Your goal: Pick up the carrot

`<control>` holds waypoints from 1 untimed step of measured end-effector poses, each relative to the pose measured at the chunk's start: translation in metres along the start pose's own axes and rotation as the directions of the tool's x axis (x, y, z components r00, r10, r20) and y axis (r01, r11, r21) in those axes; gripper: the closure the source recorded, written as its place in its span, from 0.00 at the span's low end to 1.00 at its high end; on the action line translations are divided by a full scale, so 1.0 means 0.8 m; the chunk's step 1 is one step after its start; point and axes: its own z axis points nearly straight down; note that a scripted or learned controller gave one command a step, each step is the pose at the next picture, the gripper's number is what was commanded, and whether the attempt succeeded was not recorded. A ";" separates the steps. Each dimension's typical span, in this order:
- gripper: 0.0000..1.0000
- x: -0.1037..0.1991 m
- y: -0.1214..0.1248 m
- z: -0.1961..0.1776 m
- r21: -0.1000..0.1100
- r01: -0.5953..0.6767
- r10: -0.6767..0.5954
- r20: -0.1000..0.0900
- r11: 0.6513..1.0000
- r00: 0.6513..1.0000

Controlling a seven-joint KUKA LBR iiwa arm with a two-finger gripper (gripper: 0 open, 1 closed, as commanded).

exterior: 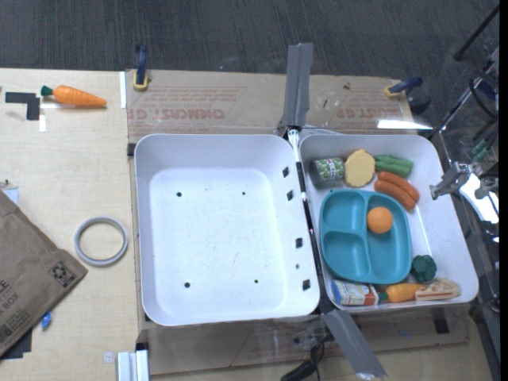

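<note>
An orange carrot (pixel 401 292) lies at the front edge of the right bin (pixel 451 213). It is wedged between a small carton (pixel 353 293) and a pizza-slice toy (pixel 438 290), just below the teal divided plate (pixel 349 248). A second carrot (pixel 73 96), orange with a green top, lies outside the bins on the wooden bench at the far left back.
The right bin also holds an orange ball (pixel 380 219) on the plate, a sausage (pixel 395 189), a green vegetable (pixel 394 164), a pale yellow piece (pixel 359 167), a green can (pixel 328 167) and broccoli (pixel 424 267). The left bin (pixel 143 213) adjoins it. A tape ring (pixel 101 240) and cardboard box (pixel 28 272) lie left.
</note>
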 end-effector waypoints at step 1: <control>0.00 0.091 0.066 0.091 0.000 -0.033 0.033 0.001 0.999 0.999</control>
